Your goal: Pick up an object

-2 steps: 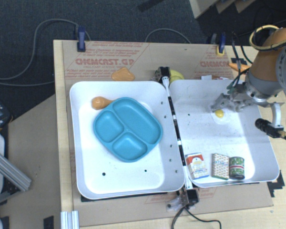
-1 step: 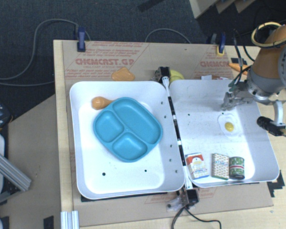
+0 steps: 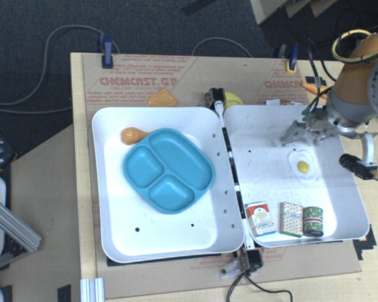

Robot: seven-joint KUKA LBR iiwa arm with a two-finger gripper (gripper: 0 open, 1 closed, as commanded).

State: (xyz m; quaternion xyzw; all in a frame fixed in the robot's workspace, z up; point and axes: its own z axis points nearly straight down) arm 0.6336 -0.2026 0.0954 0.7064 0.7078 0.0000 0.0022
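arm (image 3: 356, 83) reached in from right, wrist bent down over right bin (image 3: 264, 187) | gripper (image 3: 300, 135) low near far wall, grip state: could not tell | egg (image 3: 303, 167) lay just beside it, apart

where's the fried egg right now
The fried egg lies in the right bin, in its upper right part, just below the hand and well above the row of small packages along the bin's near edge.
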